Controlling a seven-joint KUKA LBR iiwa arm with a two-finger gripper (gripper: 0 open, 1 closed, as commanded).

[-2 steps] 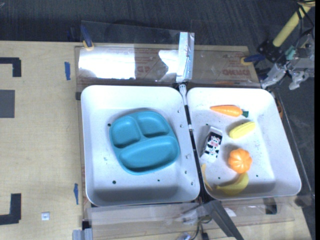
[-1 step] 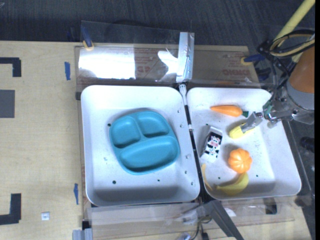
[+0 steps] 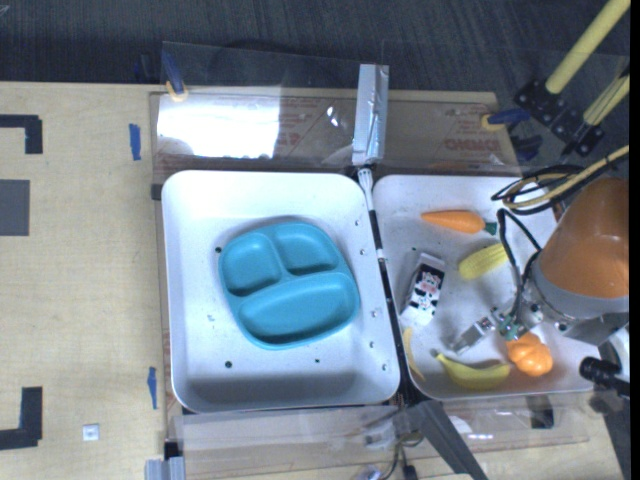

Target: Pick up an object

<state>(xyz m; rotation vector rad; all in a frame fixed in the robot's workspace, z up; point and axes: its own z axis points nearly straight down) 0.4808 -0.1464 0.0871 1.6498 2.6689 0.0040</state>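
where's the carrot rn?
In the camera view the carrot lies near the far edge of the right bin, above the corn and up-right of the small card.

My arm (image 3: pixel 590 243), orange band uppermost, reaches in from the right, wrist angled down, gripper (image 3: pixel 478 333) held low.

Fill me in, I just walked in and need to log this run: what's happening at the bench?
The grey arm reaches in from the right, its gripper low in the right bin, beside a banana and a small orange fruit. Nothing is visibly between its fingers yet. A carrot, a corn cob and a small printed card also lie there. The left bin holds a blue divided plate.
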